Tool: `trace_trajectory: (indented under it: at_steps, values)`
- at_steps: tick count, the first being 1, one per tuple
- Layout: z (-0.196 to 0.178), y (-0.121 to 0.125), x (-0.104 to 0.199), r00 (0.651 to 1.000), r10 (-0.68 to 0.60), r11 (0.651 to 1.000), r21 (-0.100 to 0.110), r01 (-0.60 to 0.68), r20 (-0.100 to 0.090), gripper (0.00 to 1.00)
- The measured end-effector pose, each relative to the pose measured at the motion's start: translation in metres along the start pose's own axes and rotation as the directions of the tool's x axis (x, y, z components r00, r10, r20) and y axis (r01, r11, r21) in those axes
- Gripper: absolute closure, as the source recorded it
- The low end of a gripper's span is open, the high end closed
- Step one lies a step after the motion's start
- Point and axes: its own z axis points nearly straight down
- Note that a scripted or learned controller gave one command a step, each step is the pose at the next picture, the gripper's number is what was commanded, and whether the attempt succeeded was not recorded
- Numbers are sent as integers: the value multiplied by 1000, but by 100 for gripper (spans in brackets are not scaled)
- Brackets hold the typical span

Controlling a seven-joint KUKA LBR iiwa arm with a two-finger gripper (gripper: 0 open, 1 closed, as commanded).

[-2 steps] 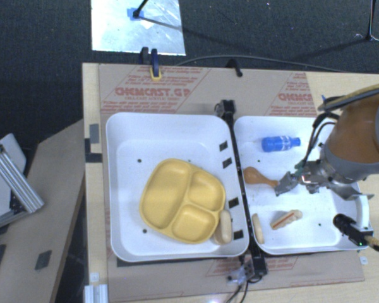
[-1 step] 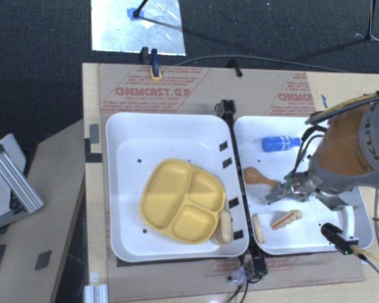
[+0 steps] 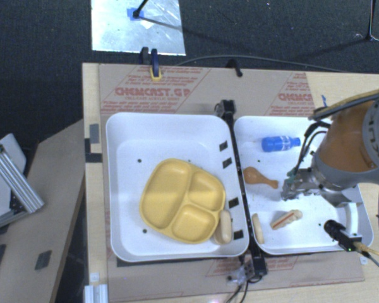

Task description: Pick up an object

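Here the gripper (image 3: 292,190), its opening impossible to tell, hovers just above a tan, hot-dog-shaped plastic toy (image 3: 285,219).

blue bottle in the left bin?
No, the blue bottle lies near the far wall of the right bin; the left bin holds the yellow divided tray.
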Motion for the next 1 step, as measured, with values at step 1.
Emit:
trace_trajectory:
  at_steps: [1]
  values:
    - [-59, -6, -6, 1000, 2, 1000, -5, -2, 1, 100]
